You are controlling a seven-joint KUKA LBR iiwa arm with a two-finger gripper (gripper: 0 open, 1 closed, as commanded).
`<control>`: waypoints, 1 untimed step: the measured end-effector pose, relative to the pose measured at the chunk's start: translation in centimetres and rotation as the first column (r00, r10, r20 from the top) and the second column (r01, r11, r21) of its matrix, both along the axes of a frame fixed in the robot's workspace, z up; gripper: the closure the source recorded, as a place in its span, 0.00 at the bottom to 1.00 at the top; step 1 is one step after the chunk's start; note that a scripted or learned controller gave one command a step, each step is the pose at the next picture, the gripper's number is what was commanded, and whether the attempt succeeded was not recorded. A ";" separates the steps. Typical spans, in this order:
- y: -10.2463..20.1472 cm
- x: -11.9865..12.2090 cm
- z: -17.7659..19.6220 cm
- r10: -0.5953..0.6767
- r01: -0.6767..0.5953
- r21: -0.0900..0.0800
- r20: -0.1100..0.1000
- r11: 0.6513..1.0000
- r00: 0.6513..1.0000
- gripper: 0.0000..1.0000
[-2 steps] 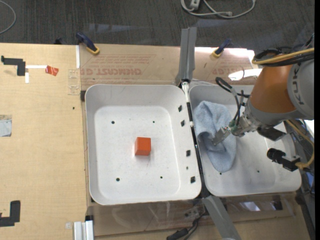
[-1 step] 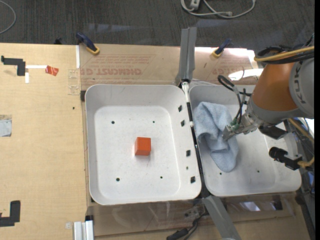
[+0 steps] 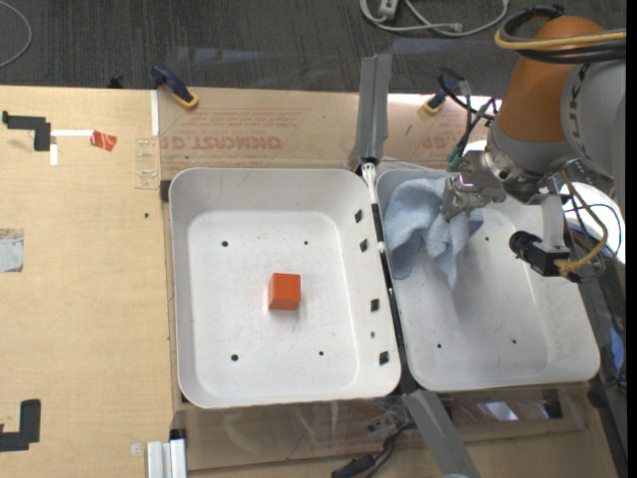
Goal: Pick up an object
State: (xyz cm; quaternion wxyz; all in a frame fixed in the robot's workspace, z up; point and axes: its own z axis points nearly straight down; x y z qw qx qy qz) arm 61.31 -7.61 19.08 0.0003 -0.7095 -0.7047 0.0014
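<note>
1. One two-finger gripper (image 3: 460, 204) pinches a crumpled light-blue cloth (image 3: 423, 229), fabric hanging below it over the right white bin (image 3: 518, 347).
2. Small orange cube (image 3: 285, 292) sits well left of the gripper, in the left white bin (image 3: 199, 267).

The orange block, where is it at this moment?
In the camera view the orange block lies near the middle of the left bin, apart from its walls, well away from the blue cloth in the right bin.

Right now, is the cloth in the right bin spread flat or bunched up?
Bunched up. The pale blue cloth is gathered into folds at the right bin's upper left, with its top drawn up toward the gripper.
</note>
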 end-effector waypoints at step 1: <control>-0.9 4.5 0.0 0.133 -0.133 -0.001 0.000 0.991 0.991 1.00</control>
